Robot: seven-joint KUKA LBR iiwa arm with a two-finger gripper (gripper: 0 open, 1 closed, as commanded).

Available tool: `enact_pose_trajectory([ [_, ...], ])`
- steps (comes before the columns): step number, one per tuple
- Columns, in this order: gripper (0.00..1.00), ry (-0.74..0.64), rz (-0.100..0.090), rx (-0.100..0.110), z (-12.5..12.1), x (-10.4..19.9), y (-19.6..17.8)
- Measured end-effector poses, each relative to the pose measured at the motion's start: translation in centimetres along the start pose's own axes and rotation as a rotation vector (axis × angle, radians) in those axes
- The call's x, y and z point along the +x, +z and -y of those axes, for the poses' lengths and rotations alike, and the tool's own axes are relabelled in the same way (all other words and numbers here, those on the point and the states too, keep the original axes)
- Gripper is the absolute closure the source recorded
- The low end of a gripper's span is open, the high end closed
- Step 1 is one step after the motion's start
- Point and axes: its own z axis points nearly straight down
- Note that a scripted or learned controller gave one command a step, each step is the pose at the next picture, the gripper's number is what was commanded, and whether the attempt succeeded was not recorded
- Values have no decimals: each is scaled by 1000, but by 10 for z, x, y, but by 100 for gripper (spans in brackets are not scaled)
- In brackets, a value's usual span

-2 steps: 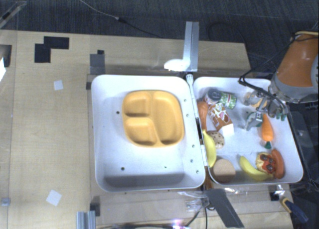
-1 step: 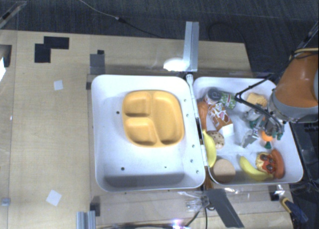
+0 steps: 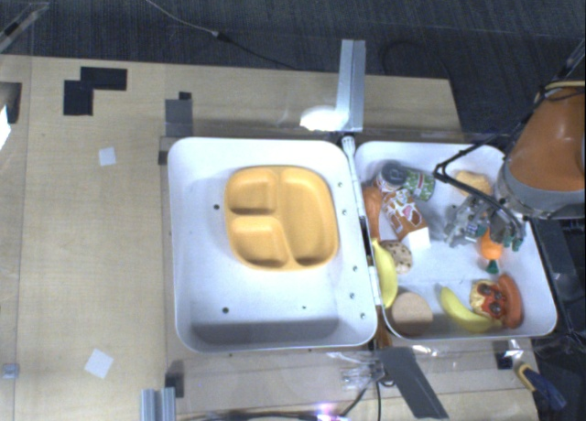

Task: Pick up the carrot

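The gripper (image 3: 478, 222) hangs low inside the right bin (image 3: 548, 317). I cannot tell how its jaws stand. The small orange carrot (image 3: 493, 248) lies just beside it, on the bin floor. That bin also has two bananas (image 3: 462, 308), a cookie (image 3: 397, 253), a bun (image 3: 412, 309) and a can (image 3: 407, 180). The left bin (image 3: 197, 318) has a yellow tray (image 3: 277, 216) with three parts.

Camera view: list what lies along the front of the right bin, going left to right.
Yellow banana → round bread roll → second banana → pizza slice, all in the right bin.
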Motion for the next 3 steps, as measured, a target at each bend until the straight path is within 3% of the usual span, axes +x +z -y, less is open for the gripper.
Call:
enact_pose_trajectory([
  [1, 100, -210, -1, 1, 19, 75, 10],
  [2, 100, -52, -6, 0, -6, 77, -98],
  [3, 100, -264, -8, -1, -3, 84, 9],
])
